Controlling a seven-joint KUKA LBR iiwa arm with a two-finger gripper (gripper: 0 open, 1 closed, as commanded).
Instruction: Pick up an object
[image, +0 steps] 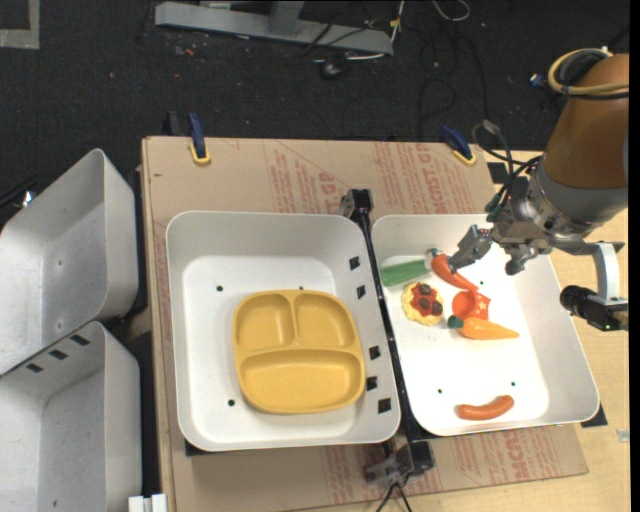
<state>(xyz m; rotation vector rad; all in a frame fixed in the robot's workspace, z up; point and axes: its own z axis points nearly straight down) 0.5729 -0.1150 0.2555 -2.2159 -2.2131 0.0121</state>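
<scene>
Our gripper hangs spread over the right bin, holding nothing — one finger just above the red pepper, a likely target among clustered toy food beside the divided plate.

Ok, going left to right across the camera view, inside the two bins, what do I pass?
Yellow divided plate in the left bin → green toy vegetable → small toy pizza → toy sausage, all in the right bin → gripper above that bin.
</scene>
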